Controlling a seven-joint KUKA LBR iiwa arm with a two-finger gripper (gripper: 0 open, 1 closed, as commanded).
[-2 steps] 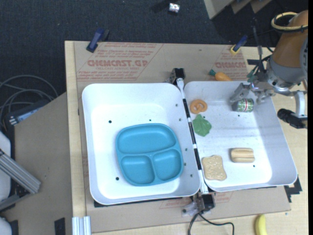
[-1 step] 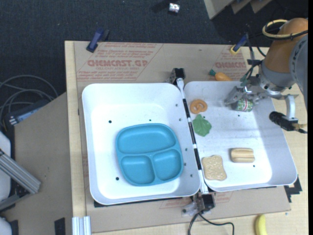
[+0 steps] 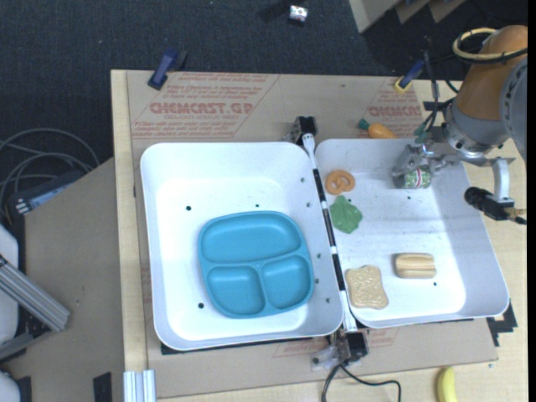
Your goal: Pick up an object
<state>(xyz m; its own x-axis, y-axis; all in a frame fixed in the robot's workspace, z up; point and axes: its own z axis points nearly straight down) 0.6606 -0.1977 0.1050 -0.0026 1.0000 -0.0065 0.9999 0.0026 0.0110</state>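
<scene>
The right white bin holds several small items. An orange ring-shaped piece and a green leafy piece lie by its left wall. A tan waffle-like square sits at the front left, with a tan bread roll to its right. My gripper hangs low over the bin's back area, right of the orange ring. A small greenish patch shows at its tip, too blurred to identify. The grey arm with its orange band reaches in from the upper right.
A blue divided plate lies in the left bin. An orange carrot-like piece rests on the bench behind the right bin. Blue clamps sit at the board's back edge. A yellow object lies at the front right.
</scene>
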